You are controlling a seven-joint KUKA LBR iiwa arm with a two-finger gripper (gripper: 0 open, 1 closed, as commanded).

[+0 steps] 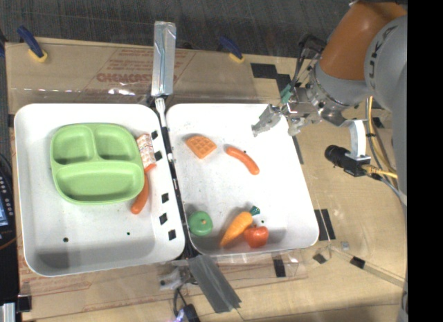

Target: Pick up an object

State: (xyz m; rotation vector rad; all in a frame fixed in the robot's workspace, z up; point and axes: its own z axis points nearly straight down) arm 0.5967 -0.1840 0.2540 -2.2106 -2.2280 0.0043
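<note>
My gripper (278, 124) hangs over the far right part of the right bin (291, 196), open, with nothing between its fingers. Left of and nearer than it an orange-red sausage (243, 160) lies on the bin floor, with a waffle piece (201, 146) further left. Near the front wall are a green apple (201, 224), a carrot (237, 225) and a red tomato (257, 236), the last two touching.
The left bin (41, 244) holds a green divided plate (97, 161), a small wrapped packet (145, 149) at its right edge, and an orange sausage (140, 196) leaning beside the plate. A metal divider strip (163, 57) runs between the bins at the back.
</note>
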